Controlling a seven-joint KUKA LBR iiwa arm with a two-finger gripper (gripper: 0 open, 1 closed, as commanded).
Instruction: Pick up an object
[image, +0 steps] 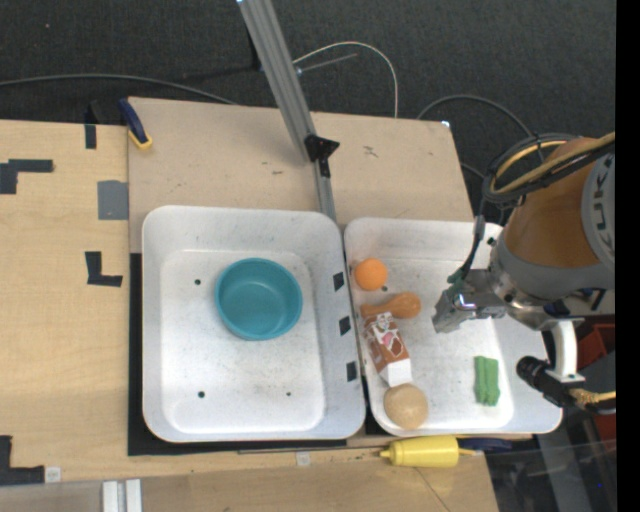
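Note:
My gripper (452, 309) hangs over the middle of the right bin (440, 240), with nothing visible between its fingers. Left of it lie an orange ball (371, 274), a small orange-brown piece (398, 305), a red and white packet (387, 346) and a tan round object (406, 406). A green object (486, 380) lies to the gripper's lower right. A teal bowl (260, 298) sits in the left bin (170, 400).
A yellow bottle-like object (425, 452) lies on the bench just below the right bin. A grey pole (285, 75) slants in from the top toward the gap between the bins. Cables loop behind the right bin.

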